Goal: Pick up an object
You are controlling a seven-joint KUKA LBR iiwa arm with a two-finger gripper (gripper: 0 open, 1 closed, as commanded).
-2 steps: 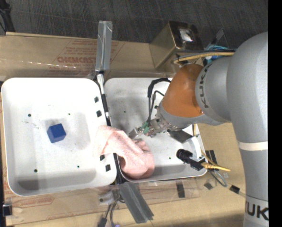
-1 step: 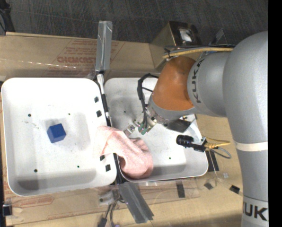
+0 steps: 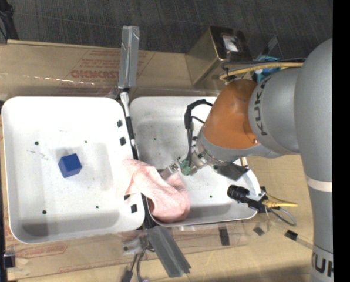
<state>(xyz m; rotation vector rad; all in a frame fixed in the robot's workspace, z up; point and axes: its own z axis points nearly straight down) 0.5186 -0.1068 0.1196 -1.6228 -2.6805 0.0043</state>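
We see a pink cloth (image 3: 158, 191) bunched up at the lower left of the right bin (image 3: 163, 113), draped over the wall between the two bins. The gripper (image 3: 184, 168) hangs low in that bin, just beside the cloth's top right edge. We cannot tell what its fingers are doing. A blue cube (image 3: 70, 164) sits well apart in the left bin (image 3: 22, 116).

Bright, even overhead light; white bins (image 3: 63, 113) nearly glare out, shadows soft, focus slightly soft throughout.
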